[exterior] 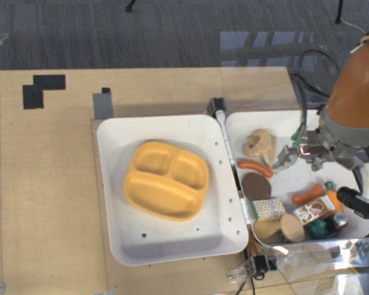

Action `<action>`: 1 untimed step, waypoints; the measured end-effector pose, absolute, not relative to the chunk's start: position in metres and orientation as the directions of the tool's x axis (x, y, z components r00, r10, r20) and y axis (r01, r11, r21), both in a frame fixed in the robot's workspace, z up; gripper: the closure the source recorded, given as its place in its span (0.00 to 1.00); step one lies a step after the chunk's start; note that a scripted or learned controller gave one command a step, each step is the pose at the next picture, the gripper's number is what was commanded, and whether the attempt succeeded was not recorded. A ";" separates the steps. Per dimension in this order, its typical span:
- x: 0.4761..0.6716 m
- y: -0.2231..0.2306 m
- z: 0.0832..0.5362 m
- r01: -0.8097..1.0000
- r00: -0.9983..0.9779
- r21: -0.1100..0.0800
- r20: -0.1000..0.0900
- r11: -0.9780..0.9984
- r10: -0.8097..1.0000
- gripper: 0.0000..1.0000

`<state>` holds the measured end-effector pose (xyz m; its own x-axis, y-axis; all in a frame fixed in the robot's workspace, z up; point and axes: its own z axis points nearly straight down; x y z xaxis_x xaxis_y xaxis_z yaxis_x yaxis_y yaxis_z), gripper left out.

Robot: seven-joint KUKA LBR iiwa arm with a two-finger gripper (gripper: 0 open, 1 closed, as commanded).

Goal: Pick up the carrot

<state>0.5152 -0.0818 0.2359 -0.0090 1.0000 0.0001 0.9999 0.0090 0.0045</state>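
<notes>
The carrot (308,195), orange with a small green top at its right end, lies in the right bin (277,121) toward that bin's right side. My gripper (291,155) hangs over the same bin, up and to the left of the carrot and apart from it, below the grey wrist and orange band. Nothing shows in its grasp. The arm's body hides the bin's far right part.
A beige lump (260,143), a red sausage (254,168) and a brown disc (255,185) lie left of the gripper. A juice carton (317,210), a small box (269,208), a tan cylinder (291,227) and a green item (317,229) crowd the front. The left bin (125,242) holds a yellow divided plate (166,179).
</notes>
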 end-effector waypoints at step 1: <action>0.517 -0.186 0.202 0.987 -0.158 0.003 -0.005 0.158 0.987 0.00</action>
